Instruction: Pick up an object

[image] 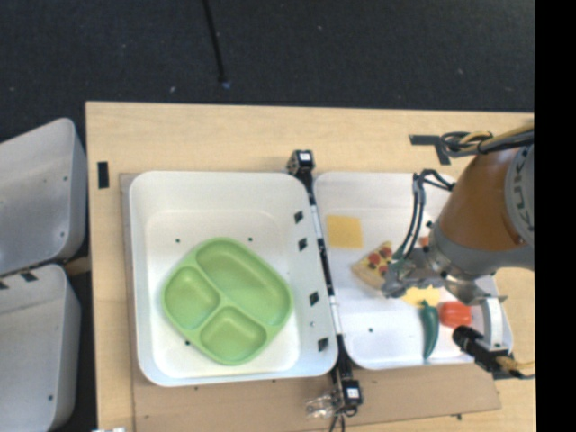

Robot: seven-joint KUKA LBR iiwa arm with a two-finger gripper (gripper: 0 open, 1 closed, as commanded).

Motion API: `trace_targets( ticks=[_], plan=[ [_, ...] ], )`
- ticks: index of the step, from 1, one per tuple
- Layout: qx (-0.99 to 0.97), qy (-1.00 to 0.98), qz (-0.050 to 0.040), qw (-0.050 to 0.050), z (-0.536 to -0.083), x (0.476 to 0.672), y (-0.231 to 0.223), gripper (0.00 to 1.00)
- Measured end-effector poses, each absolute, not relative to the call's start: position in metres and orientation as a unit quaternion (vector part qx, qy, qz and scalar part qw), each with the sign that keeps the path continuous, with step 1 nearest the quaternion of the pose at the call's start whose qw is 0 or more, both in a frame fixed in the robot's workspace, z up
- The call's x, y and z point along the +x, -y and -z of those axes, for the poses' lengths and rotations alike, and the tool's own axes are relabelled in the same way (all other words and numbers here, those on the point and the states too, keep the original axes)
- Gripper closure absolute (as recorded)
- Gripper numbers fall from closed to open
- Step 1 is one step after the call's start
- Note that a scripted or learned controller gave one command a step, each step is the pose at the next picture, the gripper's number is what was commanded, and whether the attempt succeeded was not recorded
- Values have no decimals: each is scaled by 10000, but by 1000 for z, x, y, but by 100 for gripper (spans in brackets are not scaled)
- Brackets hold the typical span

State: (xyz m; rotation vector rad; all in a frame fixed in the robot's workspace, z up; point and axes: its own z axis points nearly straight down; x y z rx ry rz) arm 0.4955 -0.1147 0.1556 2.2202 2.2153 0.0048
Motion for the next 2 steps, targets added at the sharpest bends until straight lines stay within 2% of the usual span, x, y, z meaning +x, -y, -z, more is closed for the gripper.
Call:
trace_targets(
  ticks=[2],
  plan=[
    [7062,-7080,-14,27,-241,499,127,100]
  ],
)
